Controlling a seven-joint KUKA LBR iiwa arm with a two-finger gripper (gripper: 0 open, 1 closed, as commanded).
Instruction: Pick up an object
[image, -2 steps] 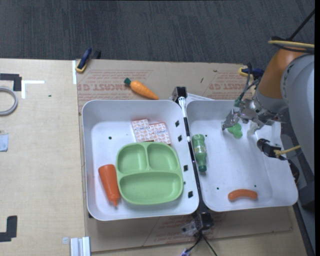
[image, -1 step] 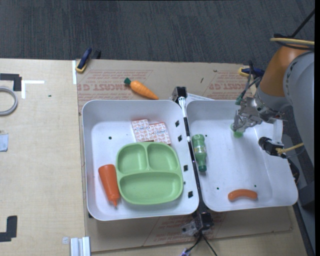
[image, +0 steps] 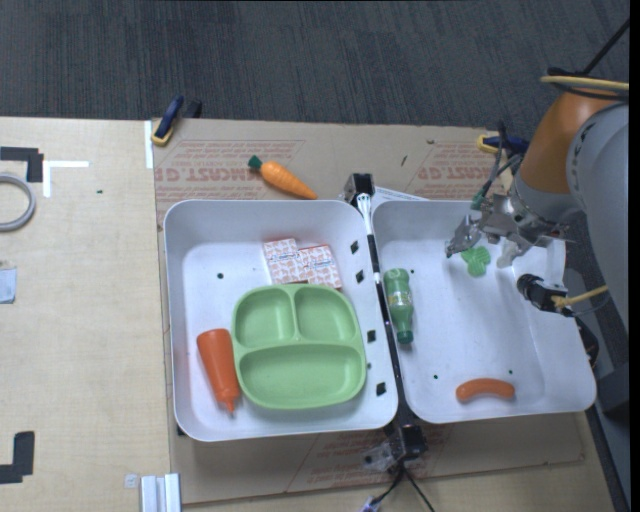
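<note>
My gripper (image: 484, 249) is over the far part of the right bin (image: 560, 395), its two fingers spread apart. A small green toy piece (image: 477, 262) sits between and just below the fingertips; the fingers do not visibly press on it. Also in the right bin, a green bottle (image: 399, 304) lies along the left wall and an orange-red sausage (image: 486, 390) lies near the front. The left bin (image: 190, 230) holds a green divided plate (image: 298, 347), an orange-red bottle-shaped toy (image: 218, 368) and a small red-and-white printed packet (image: 297, 261).
A toy carrot (image: 283, 177) lies on the cardboard behind the left bin. A black clip (image: 359, 186) sits where the bins meet at the back. The arm's grey body and orange band (image: 555, 140) stand over the right bin's far right corner, with a cable (image: 560, 298) hanging there.
</note>
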